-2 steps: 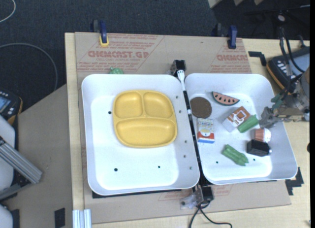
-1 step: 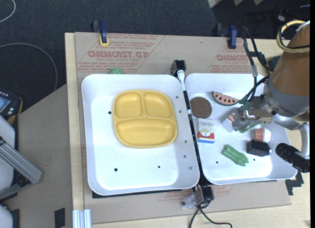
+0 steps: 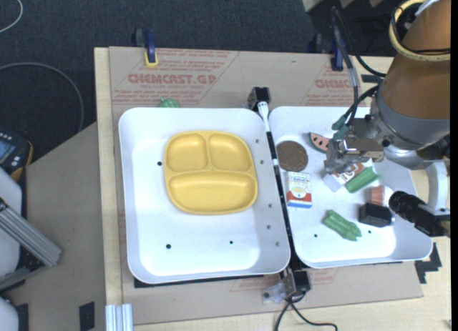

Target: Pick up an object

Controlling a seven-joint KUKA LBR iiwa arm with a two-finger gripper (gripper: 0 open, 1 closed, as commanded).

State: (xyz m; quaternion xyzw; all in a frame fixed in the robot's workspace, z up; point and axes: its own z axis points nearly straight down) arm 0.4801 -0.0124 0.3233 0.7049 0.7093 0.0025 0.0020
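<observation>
The surface is a brown board printed with red lettering, and it carries two shallow white bins side by side.

The left bin holds one thing: a yellow divided plate with three compartments, two small ones at the far side and one long one at the near side. It lies flat in the bin's far half, apart from the walls.

The right bin holds several smaller things. The grey arm with its orange band comes in from the right and stands over this bin's far right part, and the gripper hangs low over the middle of the bin. Whether the fingers are spread or pressed together I cannot tell; the wrist hides them from above.

A light green block lies tilted just beside the gripper on its near right, and a small red and white item shows between the two, partly hidden. A dark green leafy toy lies near the bin's front, well apart from the gripper. A round brown disc lies to the gripper's left, near the wall shared with the left bin. A small white carton with a red and blue label lies just in front of the disc. A brown block lies beside a black piece at the right. A reddish curved piece lies at the far side, just left of the gripper.
</observation>
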